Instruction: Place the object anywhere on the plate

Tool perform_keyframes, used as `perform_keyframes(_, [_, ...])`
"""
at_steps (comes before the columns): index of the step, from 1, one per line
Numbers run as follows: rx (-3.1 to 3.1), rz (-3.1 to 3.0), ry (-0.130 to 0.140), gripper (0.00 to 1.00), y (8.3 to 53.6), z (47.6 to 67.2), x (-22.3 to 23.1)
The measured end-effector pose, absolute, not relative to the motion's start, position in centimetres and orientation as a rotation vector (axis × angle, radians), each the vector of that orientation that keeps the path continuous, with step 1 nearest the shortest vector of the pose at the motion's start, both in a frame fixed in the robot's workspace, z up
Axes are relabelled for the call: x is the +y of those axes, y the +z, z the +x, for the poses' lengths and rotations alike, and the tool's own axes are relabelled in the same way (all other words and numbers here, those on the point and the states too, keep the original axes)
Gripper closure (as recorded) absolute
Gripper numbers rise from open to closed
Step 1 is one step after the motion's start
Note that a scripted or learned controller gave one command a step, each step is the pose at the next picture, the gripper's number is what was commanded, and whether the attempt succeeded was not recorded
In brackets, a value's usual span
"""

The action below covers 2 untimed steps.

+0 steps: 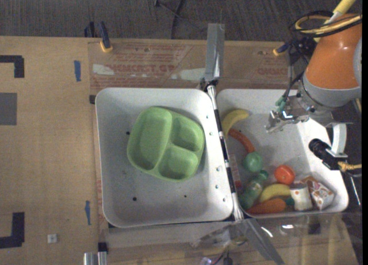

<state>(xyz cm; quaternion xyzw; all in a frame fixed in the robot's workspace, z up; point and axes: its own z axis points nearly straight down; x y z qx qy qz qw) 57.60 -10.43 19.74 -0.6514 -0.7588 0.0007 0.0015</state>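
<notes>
A green plate [167, 143] with three compartments lies tilted in the left bin [115, 200]. The right bin [299, 149] holds toy food: a yellow banana [234, 118] at its top left, a red-orange chilli [242, 139] below it, a green ball [252, 161], an orange tomato-like piece [284, 174], a second banana [275, 191], an orange carrot [268, 206] and a small carton [319, 194]. My gripper [282, 118] hangs over the upper right part of the right bin, right of the first banana. Nothing shows between its fingers.
A metal divider strip [214, 57] runs down between the two bins. Cables [322, 23] loop near the arm's orange band at the top right. A black clamp part [323, 152] sticks out over the right bin's right rim.
</notes>
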Motion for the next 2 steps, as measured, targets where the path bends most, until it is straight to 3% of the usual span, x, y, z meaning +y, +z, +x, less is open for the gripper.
perform_keyframes(1, [-2.448, -1.968, 0.001, 1.00, 24.5, 56.5, -5.2])
perform_keyframes(2, [-2.554, -1.824, 0.003, 1.00, 18.2, 48.3, -2.7])
